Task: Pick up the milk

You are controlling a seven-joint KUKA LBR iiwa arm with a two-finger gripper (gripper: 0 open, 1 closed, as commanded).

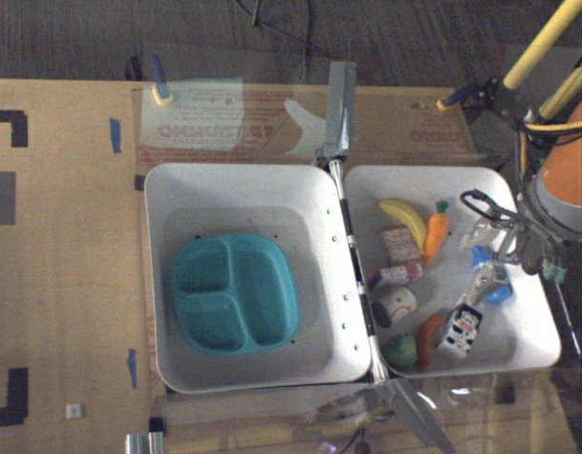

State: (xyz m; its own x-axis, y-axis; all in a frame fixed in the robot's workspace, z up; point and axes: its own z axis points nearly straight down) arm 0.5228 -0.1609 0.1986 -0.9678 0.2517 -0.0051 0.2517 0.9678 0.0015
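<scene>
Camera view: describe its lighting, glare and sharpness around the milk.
Camera view: soft, even light, slightly blurred overall; the white right bin looks washed out, so the milk carton's white parts blend into it; the gripper above it is hazy in outline; the teal plate casts a faint shadow.

- grey robot arm (555,192) at the right edge, rounded orange band above the wrist
- dark cables looped around the wrist housing
- slim metallic two-finger gripper (486,277), bare silvery linkage, blue plastic parts near the fingers
- small teal fitting on the wrist's side
- thin black wire loop on the gripper body
</scene>
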